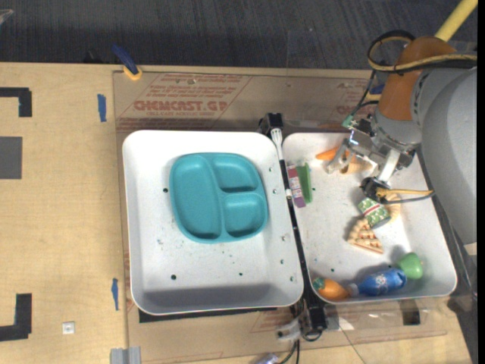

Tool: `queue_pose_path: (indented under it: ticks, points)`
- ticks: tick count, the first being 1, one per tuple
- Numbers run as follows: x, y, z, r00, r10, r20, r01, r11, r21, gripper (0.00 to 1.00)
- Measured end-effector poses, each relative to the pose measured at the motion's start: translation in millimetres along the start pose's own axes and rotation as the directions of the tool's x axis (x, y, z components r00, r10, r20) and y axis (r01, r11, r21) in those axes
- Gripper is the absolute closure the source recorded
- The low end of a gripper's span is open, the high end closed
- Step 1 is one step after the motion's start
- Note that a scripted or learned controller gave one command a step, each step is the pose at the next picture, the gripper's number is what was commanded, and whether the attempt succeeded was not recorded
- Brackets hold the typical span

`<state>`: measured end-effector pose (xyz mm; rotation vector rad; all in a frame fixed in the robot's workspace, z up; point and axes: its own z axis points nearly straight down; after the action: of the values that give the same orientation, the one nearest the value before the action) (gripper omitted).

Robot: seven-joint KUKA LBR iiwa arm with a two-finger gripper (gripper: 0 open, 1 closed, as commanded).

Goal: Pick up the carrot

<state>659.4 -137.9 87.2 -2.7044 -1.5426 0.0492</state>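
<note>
Up near the far edge of the right bin (443, 275) lies the carrot (326, 155), a small orange piece whose long axis runs roughly left to right, its narrower end toward the divider between the two bins. The gripper (350, 160) hangs just beside it, on its right, low over the bin floor; one fingertip looks to be touching or nearly touching the carrot's right end, and I cannot tell which. Whether the claw stands apart or together cannot be told from this slant. Toward the bin's middle sit a green patterned packet (373, 211) and a tan wedge (366, 236). Along the near edge lie an orange-and-green toy (330, 287), a blue bottle (381, 281) and a green ball (410, 264). The left bin (151, 275) carries a teal divided plate (218, 196).
</note>
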Motion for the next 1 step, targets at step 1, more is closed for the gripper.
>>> queue_pose_path:
  ticks: [1]
  points:
    - [-10.7, 7.7, -0.4, 0.996, 0.084, -0.012, -0.084, 0.996, 0.018, 0.0]
